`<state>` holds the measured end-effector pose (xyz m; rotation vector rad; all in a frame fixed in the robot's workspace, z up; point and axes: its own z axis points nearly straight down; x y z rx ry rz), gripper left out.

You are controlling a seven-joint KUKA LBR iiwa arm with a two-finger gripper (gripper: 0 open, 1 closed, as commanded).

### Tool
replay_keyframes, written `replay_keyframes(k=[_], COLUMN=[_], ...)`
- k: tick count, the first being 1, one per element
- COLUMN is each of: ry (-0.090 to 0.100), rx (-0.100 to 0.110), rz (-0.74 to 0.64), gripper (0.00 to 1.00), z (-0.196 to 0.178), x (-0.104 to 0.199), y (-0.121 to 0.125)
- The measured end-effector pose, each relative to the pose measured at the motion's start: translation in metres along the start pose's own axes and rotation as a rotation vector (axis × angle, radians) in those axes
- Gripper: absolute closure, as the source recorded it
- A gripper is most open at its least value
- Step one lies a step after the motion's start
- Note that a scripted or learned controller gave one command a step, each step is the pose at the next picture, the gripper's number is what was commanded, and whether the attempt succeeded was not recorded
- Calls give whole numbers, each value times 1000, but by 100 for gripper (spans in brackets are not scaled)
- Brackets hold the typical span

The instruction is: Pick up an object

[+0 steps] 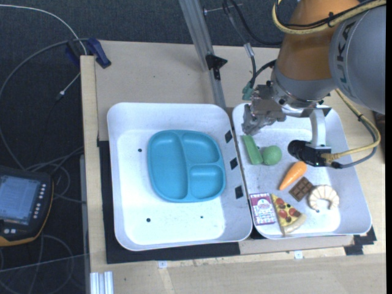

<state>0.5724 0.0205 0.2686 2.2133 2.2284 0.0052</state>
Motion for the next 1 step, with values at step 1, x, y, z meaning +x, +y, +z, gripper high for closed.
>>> replay_keyframes(k=[1], ry=[1], rx=[8], rz=[1], gripper=[100], z=[19], x=[48], y=[0])
